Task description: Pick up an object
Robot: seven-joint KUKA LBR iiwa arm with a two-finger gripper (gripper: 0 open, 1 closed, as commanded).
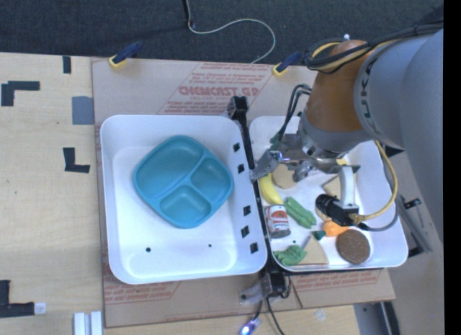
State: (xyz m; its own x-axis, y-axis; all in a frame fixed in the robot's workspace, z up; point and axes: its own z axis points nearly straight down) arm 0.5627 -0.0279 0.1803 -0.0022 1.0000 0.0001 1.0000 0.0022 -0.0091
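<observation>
Camera view shows you the gripper [282, 170] low in the right bin [382, 155], fingers spread and empty over the banana [269, 190]; next, you judge, close on it.

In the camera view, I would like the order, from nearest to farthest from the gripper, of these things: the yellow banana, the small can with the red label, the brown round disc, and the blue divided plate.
Measured from the gripper over the right bin:
1. yellow banana, just below it, at the bin's left wall.
2. small can, further down the same wall.
3. brown round disc, in the bin's lower right corner.
4. blue divided plate, in the left bin.
</observation>
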